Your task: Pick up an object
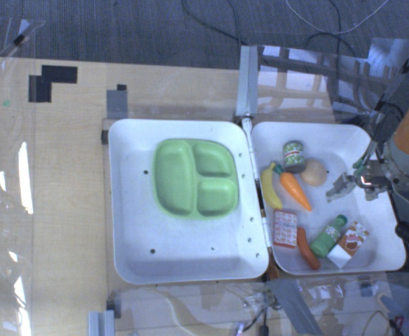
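Pale wooden bench [57, 208], grey carpet [120, 19]

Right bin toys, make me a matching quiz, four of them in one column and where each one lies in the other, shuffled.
1. banana
2. can
3. green bottle
4. carton

A. far end of the bin
B. against the bin's left wall
C. near right corner
D. just left of the carton

Pairs: 1-B, 2-A, 3-D, 4-C
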`<state>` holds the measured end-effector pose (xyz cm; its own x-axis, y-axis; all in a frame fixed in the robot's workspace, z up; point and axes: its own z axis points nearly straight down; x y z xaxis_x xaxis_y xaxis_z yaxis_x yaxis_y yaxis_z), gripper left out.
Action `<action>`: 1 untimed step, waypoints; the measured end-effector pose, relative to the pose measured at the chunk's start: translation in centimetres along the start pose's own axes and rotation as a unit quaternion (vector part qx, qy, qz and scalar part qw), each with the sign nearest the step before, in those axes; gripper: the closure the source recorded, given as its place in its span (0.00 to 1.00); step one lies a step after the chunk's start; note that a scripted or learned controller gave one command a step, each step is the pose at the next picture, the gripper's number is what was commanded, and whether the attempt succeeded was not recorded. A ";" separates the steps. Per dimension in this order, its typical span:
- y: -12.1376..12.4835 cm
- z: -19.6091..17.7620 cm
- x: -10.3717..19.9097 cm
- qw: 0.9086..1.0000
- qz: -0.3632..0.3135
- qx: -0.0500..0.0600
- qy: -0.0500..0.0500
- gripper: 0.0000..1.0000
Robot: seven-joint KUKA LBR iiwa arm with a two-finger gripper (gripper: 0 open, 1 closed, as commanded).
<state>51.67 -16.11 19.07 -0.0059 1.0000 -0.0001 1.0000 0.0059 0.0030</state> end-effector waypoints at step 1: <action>7.3 10.2 2.5 0.997 -0.072 -0.005 -0.001 0.00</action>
<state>58.95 -13.55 8.87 -0.1487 0.9889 -0.0041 0.9888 0.1488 0.0133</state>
